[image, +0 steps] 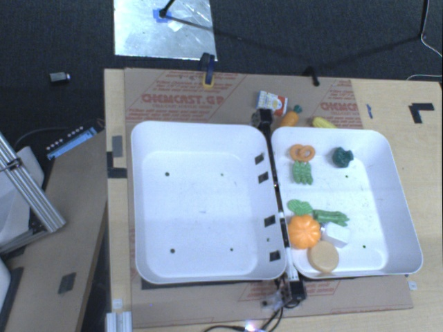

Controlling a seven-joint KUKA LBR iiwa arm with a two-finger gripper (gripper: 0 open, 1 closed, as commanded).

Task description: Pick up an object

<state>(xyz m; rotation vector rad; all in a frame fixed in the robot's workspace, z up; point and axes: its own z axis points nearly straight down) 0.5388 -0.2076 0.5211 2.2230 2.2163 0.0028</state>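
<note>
The right bin (394, 185) holds several small toy foods. An orange pumpkin-like piece (304, 231) sits at its front left, with a tan round disc (323, 257) just in front of it and a white block (337, 235) beside it. A green leafy piece (318, 213) lies behind the pumpkin. Farther back are an orange ring (302, 152), a green pea-pod piece (302, 173) and a dark green broccoli-like piece (342, 157).
The left bin (201, 206) stands beside the right one, joined by black clips (270, 220). Behind the bins on the cardboard lie a small carrot (289, 118), a yellow piece (322, 123) and a white-red packet (271, 102). A clamp (207, 70) sits at the bench's far edge.
</note>
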